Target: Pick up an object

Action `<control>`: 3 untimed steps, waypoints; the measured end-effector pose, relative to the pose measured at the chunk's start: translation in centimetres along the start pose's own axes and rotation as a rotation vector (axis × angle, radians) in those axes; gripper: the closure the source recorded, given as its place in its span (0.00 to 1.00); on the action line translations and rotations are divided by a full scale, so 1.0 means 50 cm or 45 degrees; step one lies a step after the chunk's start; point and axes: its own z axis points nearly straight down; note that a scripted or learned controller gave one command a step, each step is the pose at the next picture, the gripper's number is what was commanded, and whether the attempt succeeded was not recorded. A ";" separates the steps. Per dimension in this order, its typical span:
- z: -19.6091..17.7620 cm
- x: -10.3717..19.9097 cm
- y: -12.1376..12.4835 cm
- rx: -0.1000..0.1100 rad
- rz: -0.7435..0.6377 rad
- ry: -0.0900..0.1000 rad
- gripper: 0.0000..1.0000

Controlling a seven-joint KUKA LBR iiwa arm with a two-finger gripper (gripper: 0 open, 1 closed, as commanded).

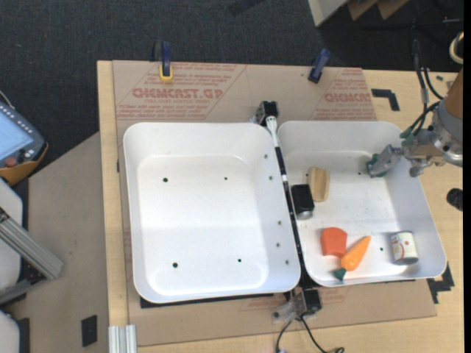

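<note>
The end effector (397, 160) is seen over the right bin's (412, 197) far edge; its grip state cannot be told. The wooden block (318, 183) lies toward the bins' shared edge, its long axis running near to far.

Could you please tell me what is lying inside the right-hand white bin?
The right bin holds a tan block, black object, orange cup, toy carrot and small can. Anything beneath them is covered.

L bin (147, 197) open; R bin (419, 197) front crowded: cup (333, 241), carrot (355, 254), can (403, 246).
</note>
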 end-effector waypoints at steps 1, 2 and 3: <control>-0.103 0.209 0.119 -0.013 -0.016 0.003 0.00; -0.104 0.076 -0.065 0.007 0.012 -0.002 0.00; -0.180 0.274 -0.075 -0.006 -0.013 0.004 0.00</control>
